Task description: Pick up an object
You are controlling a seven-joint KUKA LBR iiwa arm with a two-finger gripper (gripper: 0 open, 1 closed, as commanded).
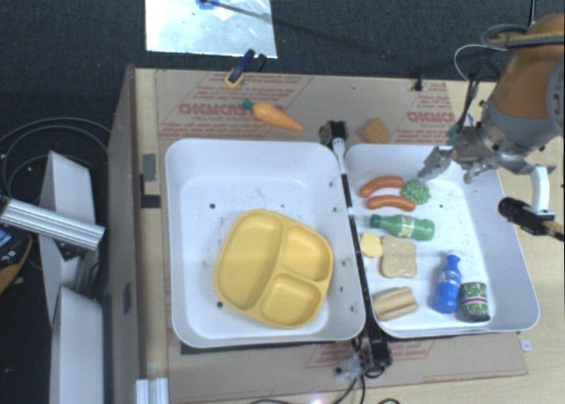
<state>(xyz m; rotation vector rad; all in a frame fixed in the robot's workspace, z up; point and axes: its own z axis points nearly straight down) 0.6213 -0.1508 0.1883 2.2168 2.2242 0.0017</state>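
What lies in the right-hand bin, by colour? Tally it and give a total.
Orange-red: 2, sausages
Green: 3, broccoli, green bottle, can
Tan: 2, bread slice, roll
Yellow: 1, small piece
Blue: 1, blue bottle
Total: 9

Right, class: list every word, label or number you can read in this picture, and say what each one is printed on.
"CHEMCO"-like red print, twice, on the cardboard sheet under the bins: too blurred to read for sure, and so are the smaller red lines below it.
Label on the green can: too small to read.
Label on the blue bottle: too small to read.
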